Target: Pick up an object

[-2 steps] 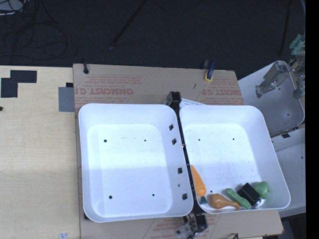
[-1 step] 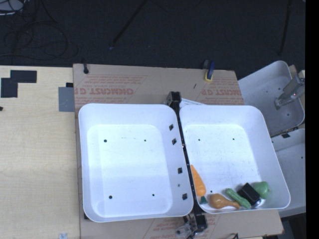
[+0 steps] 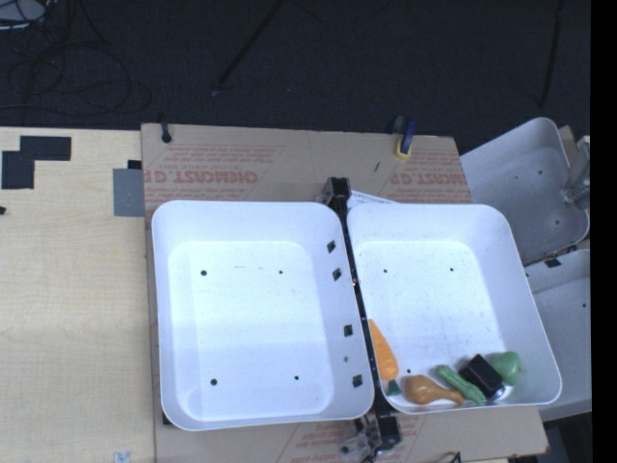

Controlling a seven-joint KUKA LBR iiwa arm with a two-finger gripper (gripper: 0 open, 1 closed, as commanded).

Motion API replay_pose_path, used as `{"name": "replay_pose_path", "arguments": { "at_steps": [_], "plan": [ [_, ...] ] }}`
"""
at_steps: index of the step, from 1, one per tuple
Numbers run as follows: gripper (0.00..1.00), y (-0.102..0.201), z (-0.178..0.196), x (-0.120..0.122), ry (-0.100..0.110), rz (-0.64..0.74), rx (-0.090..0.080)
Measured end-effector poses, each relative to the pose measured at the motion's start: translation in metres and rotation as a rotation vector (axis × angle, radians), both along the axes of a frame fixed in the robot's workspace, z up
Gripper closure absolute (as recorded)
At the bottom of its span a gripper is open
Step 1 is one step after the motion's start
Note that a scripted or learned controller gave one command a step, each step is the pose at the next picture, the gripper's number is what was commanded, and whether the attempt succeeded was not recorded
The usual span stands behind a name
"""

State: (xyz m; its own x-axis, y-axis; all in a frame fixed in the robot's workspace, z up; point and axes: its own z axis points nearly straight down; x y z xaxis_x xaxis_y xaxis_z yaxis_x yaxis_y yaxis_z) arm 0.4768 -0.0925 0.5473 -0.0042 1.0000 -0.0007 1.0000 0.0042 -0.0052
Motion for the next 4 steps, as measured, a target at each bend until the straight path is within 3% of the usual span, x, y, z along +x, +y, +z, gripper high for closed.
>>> {"name": "replay_pose_path", "arguments": {
  "at_steps": [3,4],
  "plan": [
    [1.0,-0.074,-0.01,-0.001,-0.003,-0.005,0.0],
    [1.0,-0.028,-0.01,0.019,-0.004,0.001,0.001]
  ]
}}
